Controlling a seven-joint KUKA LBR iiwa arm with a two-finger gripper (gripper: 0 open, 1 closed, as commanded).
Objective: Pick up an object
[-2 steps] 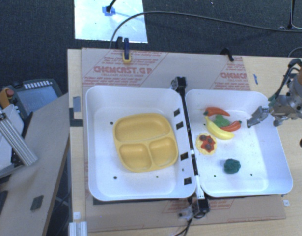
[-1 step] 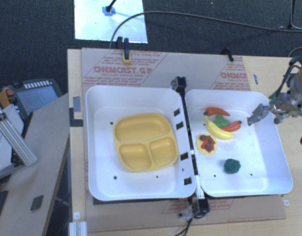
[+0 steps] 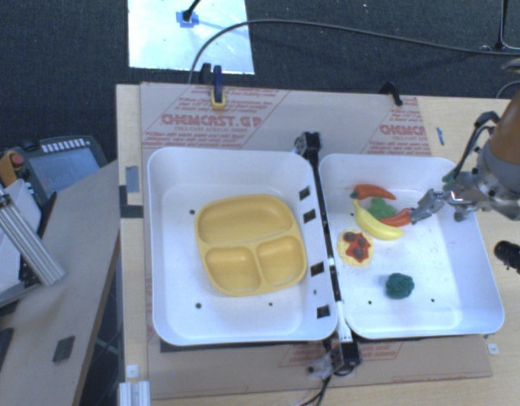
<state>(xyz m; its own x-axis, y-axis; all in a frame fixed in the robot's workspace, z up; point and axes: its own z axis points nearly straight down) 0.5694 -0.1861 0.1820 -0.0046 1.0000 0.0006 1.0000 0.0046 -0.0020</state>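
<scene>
Camera view: we see two white bins side by side on the bench [image 3: 128, 125]. Left bin [image 3: 171, 227] holds a yellow divided plate [image 3: 247, 244], mid-frame. Right bin [image 3: 471, 269] holds the candidate objects, all toy food by the look: a banana [image 3: 376, 224], a red chili pepper [image 3: 374, 192] just above it, another red-and-green pepper piece [image 3: 391, 212] touching the banana on its right, a small pizza slice [image 3: 356, 247] below, and a dark green broccoli-like lump [image 3: 400, 285] lower down, well apart from the rest.

End effector [image 3: 430, 203] sits at the right of the frame, inside the right bin, pointing left toward the banana/pepper cluster. Its tip is just beside the red pepper piece, maybe touching; we can't resolve contact. Nothing visibly sits between the fingers.

Progress, our read: nothing picked yet. All items lie on the bin floor. The approach looks about done; grasp and lift are left. Likely target is the pepper piece or the banana, but we can't say which.

Hard to make out: whether the end effector is open or closed, we cannot tell; the fingertips blur into the bin floor. The arm [image 3: 509, 155] is cut off at the right edge. Cluster items overlap, so their exact outlines are unclear.
</scene>
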